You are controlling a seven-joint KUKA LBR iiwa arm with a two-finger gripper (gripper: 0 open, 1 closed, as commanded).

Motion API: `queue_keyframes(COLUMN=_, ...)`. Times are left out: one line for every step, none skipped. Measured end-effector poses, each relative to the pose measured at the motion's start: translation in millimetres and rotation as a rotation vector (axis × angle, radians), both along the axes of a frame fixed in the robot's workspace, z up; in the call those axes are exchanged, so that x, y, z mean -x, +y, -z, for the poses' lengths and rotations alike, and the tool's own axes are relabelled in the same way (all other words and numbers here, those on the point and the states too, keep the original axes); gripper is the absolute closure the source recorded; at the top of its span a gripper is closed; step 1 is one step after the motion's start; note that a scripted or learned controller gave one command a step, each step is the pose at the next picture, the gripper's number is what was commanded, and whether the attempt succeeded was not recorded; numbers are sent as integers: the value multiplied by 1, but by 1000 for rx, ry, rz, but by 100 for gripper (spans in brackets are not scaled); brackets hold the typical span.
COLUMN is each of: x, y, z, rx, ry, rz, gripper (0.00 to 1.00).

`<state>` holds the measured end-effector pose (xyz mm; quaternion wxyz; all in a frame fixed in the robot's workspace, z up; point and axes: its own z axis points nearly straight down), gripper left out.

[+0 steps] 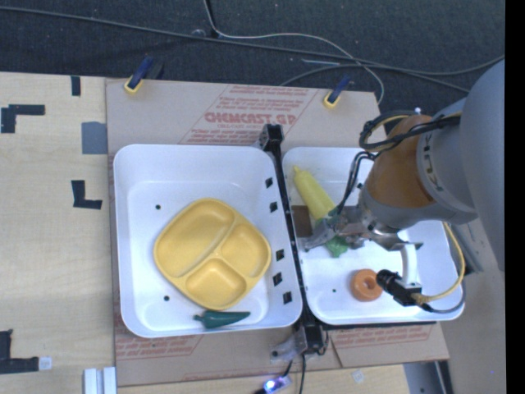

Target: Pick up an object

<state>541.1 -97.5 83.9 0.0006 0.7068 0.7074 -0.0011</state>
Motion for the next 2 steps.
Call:
queue_keyframes(x=-1, y=0, z=-12, rx=0, ry=-2, rz=-1, gripper=100)
queue_keyframes(x=-1, y=-2, z=-75, rx=-2, ry=-4, rz=0, gripper=100)
